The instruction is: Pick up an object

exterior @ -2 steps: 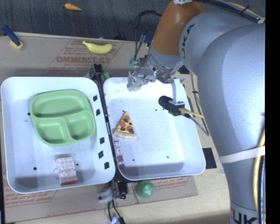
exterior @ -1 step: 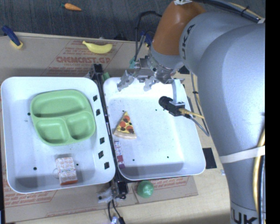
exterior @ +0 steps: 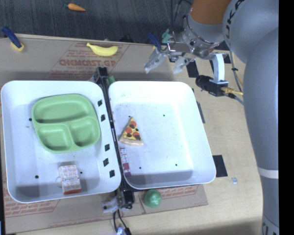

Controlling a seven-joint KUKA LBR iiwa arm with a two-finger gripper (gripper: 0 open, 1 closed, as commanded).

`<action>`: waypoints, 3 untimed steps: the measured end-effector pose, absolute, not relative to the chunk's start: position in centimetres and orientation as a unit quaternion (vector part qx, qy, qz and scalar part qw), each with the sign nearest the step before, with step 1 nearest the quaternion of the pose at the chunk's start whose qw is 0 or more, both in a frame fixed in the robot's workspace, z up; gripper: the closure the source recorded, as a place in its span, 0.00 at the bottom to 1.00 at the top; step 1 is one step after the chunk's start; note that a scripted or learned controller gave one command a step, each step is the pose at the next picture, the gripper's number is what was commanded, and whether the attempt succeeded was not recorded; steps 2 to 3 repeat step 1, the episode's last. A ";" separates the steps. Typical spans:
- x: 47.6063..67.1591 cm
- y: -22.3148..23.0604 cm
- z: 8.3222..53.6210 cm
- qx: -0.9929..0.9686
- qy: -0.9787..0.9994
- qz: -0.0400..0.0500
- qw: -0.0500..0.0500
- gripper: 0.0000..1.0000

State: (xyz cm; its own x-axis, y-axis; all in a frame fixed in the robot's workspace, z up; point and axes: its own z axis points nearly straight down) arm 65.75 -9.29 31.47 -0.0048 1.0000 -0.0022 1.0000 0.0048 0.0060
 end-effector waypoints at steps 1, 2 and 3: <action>53.3 -11.7 17.4 0.705 0.709 -0.002 -0.003 0.00; 53.3 -11.7 17.4 0.705 0.709 -0.002 -0.003 0.00; 53.3 -11.7 17.4 0.705 0.709 -0.002 -0.003 0.00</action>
